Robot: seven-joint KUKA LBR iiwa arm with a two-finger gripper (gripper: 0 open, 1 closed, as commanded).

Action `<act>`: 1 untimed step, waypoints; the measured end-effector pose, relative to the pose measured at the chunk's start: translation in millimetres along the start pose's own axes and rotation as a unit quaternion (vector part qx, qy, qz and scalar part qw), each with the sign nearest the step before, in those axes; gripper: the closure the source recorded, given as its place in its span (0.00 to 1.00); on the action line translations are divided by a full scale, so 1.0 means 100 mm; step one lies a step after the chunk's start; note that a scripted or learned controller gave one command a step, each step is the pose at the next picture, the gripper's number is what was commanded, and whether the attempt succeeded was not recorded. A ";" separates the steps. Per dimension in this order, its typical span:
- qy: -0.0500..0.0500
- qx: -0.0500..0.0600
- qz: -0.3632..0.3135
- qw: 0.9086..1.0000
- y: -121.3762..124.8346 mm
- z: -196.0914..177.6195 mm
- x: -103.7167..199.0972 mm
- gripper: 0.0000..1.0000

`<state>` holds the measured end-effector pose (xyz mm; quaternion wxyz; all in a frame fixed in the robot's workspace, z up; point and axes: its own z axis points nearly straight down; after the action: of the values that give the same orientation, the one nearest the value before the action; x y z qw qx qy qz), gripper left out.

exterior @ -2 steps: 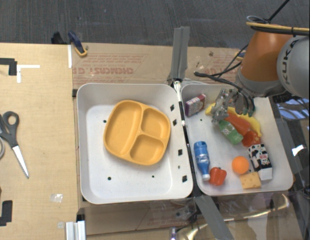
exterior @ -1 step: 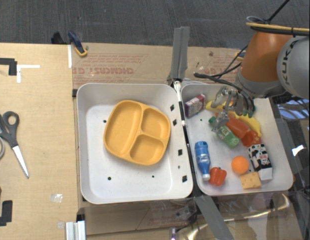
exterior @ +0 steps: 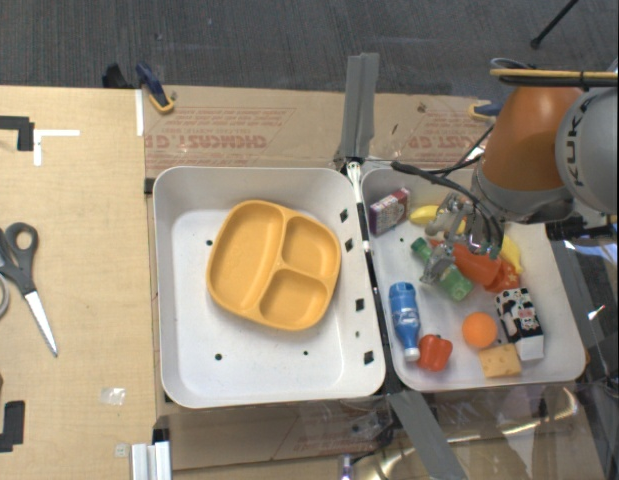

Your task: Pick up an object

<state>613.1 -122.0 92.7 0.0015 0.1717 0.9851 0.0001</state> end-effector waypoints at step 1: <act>0.000 0.001 0.055 0.998 0.07 0.00 0.52 0.00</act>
<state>566.8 -97.6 92.4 0.0012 0.2258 0.9742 -0.0004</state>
